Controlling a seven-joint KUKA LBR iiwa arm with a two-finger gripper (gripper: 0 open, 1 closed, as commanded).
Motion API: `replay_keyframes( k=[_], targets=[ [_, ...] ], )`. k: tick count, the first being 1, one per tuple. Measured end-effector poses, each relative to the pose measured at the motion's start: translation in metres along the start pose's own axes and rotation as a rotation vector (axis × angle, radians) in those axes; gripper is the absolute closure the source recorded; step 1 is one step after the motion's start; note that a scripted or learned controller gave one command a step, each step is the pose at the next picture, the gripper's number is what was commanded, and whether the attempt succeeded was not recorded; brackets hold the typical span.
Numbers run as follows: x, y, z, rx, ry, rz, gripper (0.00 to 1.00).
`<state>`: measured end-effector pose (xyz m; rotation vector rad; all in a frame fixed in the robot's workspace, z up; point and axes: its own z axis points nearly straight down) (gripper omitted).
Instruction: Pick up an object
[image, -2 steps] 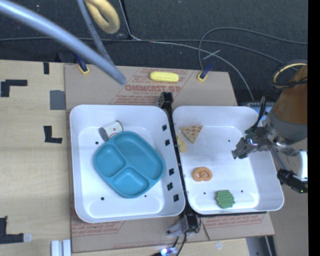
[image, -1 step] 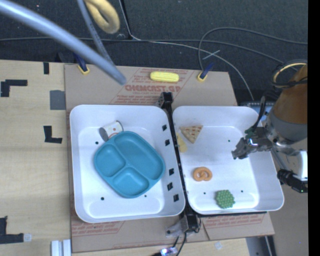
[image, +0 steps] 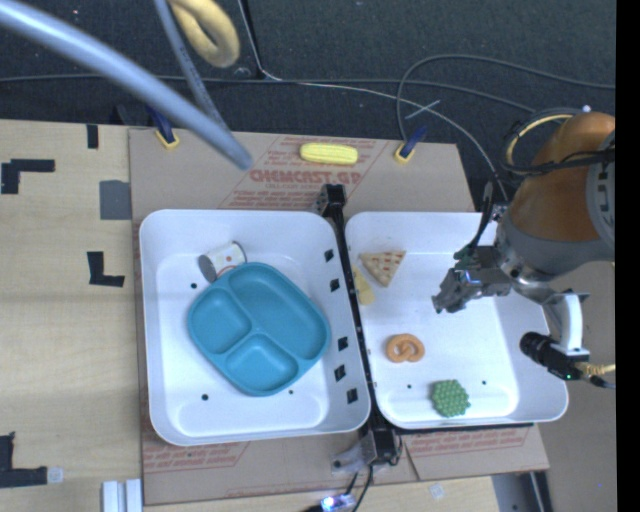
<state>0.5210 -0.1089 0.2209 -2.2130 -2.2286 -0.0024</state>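
Gripper (image: 452, 297): over right bin (image: 520, 395), whether it is spread or pinched cannot be told
Objects: pretzel (image: 405, 348), green ball (image: 450, 397), wedge (image: 383, 266) lie in right bin
Left bin (image: 165, 400): blue tray (image: 258, 327)
Cardboard (image: 290, 175): red print, roughly "CHEMCAST"

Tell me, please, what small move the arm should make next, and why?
Probably shift the claw toward the pretzel and lower over it: the claw hangs above bare floor of the right bin, gripping nothing, and the pretzel lies nearby with room around it.

Even, diffuse overhead light; white bins (image: 160, 300) bright, shadows faint. Far-left grey bar (image: 130, 65) blurred; overall slightly soft.
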Motion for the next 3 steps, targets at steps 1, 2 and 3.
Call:
replay_keyframes(
  k=[1,2,3],
  targets=[
    [0.048,0.009,-0.006,0.001,0.0,0.0,1.0],
    [0.105,0.004,-0.011,0.002,0.0,-0.001,1.0],
    [0.163,0.006,-0.018,0.002,0.0,-0.001,1.0]
  ],
)
